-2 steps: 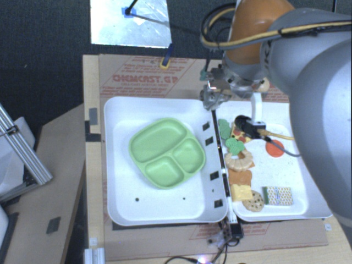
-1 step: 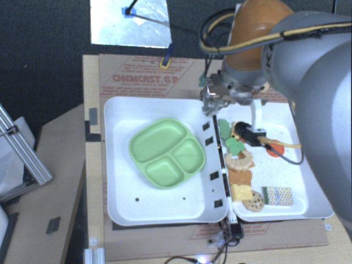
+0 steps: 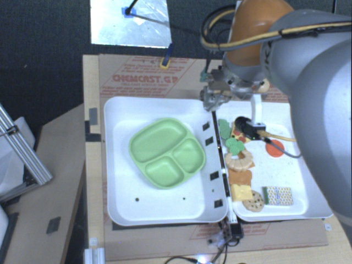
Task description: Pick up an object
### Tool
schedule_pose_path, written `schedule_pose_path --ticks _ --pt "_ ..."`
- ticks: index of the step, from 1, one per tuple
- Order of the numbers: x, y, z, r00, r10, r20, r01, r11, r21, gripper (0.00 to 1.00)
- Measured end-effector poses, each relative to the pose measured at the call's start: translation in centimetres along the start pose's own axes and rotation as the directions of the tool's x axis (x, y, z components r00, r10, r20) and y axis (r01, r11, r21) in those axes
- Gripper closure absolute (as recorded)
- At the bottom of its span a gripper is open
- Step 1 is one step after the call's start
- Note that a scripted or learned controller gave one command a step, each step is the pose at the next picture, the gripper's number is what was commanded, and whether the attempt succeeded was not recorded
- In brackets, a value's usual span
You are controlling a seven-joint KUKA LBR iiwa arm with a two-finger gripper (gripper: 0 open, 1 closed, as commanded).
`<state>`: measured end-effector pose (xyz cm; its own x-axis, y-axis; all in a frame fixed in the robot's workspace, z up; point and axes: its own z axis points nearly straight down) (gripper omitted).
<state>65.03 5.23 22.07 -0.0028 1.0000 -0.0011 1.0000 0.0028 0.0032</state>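
The right bin [image 3: 297, 175] holds several toy foods along its left side. A green leafy piece [image 3: 223, 128] lies at the top, then a green broccoli-like piece [image 3: 235, 145], a pale ring-shaped piece [image 3: 240, 160], a brown slice [image 3: 240, 176], a yellow cheese wedge [image 3: 240, 192] and a cookie [image 3: 253, 204]. An orange-red disc [image 3: 275, 149] and a small printed packet [image 3: 278, 195] lie further right. My gripper [image 3: 210, 103] hangs at the far end of the divider between the bins, just above the green leafy piece. Nothing shows between its fingers.
The left bin [image 3: 118, 202] bears a green three-compartment plate [image 3: 166, 152]. The arm's grey body and orange band cover the right bin's far right corner. A shiny sheet [image 3: 131, 15] lies beyond the bins on the dark floor.
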Motion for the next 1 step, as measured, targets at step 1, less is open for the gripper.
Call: schedule_pose_path --ticks 1 --pt "0.31 -1.2 -1.42 1.0 -0.004 -0.001 0.004 1.0 0.002 1.0"
